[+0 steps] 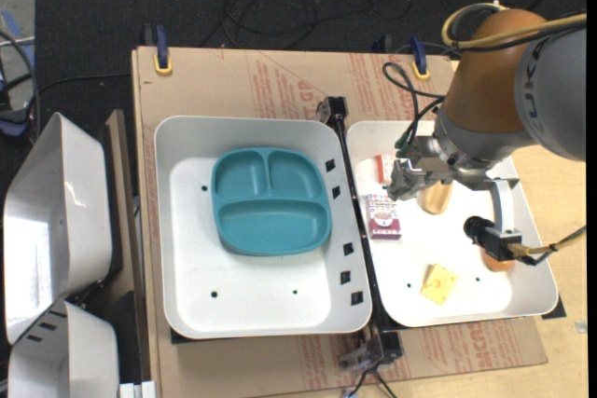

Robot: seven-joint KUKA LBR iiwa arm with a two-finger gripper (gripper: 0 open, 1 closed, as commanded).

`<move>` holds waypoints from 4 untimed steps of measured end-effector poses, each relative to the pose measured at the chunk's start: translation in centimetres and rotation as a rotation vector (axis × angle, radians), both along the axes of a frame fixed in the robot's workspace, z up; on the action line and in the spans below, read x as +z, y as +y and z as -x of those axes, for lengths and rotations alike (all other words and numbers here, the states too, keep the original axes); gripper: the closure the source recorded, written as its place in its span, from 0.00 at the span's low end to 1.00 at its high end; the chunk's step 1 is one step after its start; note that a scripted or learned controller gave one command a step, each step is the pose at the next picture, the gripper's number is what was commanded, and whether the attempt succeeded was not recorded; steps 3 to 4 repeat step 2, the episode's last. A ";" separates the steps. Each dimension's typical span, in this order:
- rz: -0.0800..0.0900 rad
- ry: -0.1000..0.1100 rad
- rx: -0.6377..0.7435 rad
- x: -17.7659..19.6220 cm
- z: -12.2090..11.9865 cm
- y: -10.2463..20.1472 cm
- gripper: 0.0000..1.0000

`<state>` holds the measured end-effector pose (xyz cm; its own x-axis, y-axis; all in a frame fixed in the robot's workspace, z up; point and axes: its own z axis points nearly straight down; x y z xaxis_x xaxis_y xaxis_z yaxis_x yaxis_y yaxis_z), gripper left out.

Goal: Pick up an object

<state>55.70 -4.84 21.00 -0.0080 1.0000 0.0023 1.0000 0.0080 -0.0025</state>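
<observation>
1. Purple box (383,217): a small printed carton lying flat in the right bin (532,294), close against its left wall and about midway between far and near.
2. Just beyond it, on the far side, a red-and-white packet (381,168) lies by the same wall.
3. The gripper (408,179) hangs low over the far left part of that bin, just right of the red-and-white packet and just far-right of the purple box. From this angle I cannot tell whether it is parted or closed, nor whether it grips anything.
4. A tan piece (435,198) sits immediately right of the gripper; whether the two touch is unclear.
5. A yellow wedge (439,283) lies alone toward the near side of the right bin, well apart from the gripper.
6. A small orange thing (498,263) is at the right side of the bin, partly hidden.
7. The arm (504,89) comes in from the right, its orange band over the bin's far edge.
8. The left bin (177,228) holds a teal plate (271,201) with three compartments, lying flat near its middle.
9. Both bins rest on the bench (280,79), a brown board held by two clamps (163,51) at its far edge.
</observation>
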 end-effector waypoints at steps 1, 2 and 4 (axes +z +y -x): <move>0.000 0.000 0.000 -0.4 1.1 4.5 1.00; 0.000 -0.003 0.001 1.1 2.1 10.0 1.00; 0.000 -0.003 0.001 1.1 2.1 10.0 1.00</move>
